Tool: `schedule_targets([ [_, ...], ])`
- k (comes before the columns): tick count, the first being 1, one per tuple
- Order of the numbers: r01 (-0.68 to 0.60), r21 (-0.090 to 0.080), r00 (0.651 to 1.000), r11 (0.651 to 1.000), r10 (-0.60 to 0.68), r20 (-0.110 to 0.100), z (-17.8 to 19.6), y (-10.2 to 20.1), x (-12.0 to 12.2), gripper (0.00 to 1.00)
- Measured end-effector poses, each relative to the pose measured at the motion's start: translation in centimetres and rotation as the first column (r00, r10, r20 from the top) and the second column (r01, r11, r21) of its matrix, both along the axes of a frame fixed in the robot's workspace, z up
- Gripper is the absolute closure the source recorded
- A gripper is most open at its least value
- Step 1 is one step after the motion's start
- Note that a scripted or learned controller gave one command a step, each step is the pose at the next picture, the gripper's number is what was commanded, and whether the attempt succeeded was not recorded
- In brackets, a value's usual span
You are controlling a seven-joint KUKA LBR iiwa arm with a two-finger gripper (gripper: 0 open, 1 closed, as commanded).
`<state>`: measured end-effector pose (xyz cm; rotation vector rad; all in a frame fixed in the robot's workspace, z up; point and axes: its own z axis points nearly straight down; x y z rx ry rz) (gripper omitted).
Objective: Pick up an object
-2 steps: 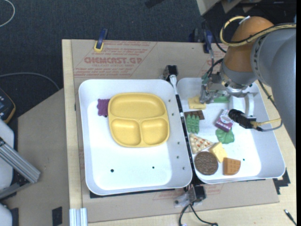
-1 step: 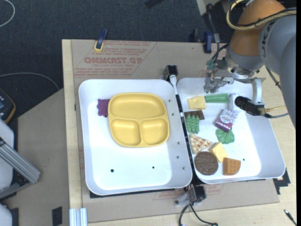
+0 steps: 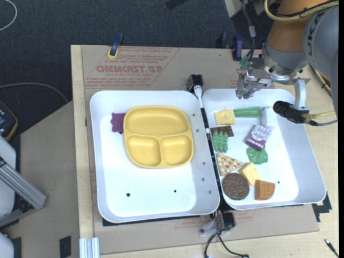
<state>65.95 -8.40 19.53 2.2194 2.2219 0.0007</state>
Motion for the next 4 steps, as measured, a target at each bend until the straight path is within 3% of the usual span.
schedule_targets([
  [1,0.0,0.0,1.0,1.0,0.0,0.002,2.8,0.0,0.1,1.0],
  [4,0.002,0.001,1.0,1.0,-0.002,-0.003,2.0,6.9,-13.8,1.0],
])
